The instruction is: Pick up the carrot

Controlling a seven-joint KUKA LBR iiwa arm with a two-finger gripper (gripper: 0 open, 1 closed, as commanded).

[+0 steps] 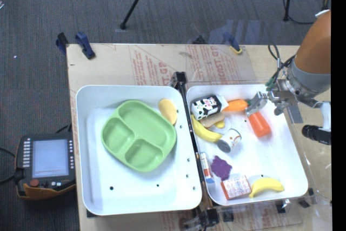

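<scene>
Gripper (pixel 268 100): above right bin's upper edge, beside the carrot's thick end; grip state — cannot tell.
Carrot (pixel 236 106): lying in right bin (pixel 294 157), top area, between cow-print carton (pixel 206 107) and orange cup (pixel 259 124); not lifted.
Neighbours: banana (pixel 207 132) below carton, purple grapes (pixel 220 166) lower down.
Left bin (pixel 86 159): green divided plate (pixel 139 135).
Progress: approach looks done — grasp and lift remain.
</scene>
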